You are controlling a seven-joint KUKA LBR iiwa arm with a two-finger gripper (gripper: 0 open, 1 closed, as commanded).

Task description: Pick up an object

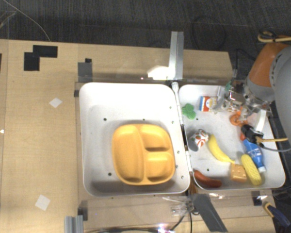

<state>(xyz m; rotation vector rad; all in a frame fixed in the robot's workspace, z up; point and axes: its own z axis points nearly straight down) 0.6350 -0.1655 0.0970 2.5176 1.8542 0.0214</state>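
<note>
My gripper (pixel 229 102) hangs over the far right part of the right bin (pixel 281 178), at the end of the grey arm with the orange band (pixel 262 67). Just left of it stands a small white, red and blue carton (pixel 205 103). An orange piece (pixel 236 119) lies just below the gripper. Also in this bin are a green toy (pixel 188 111), a red and white ball (pixel 200 140), a banana (pixel 218 149), a blue bottle (pixel 254 153), a corn cob (pixel 251 169), a tan block (pixel 237 173) and a red-brown sausage (pixel 208 179).
The left bin (pixel 94 106) holds a yellow divided plate (pixel 143 153). A metal post (pixel 176 57) rises behind the wall between the bins. Cables (pixel 269 140) run along the right bin's right side.
</note>
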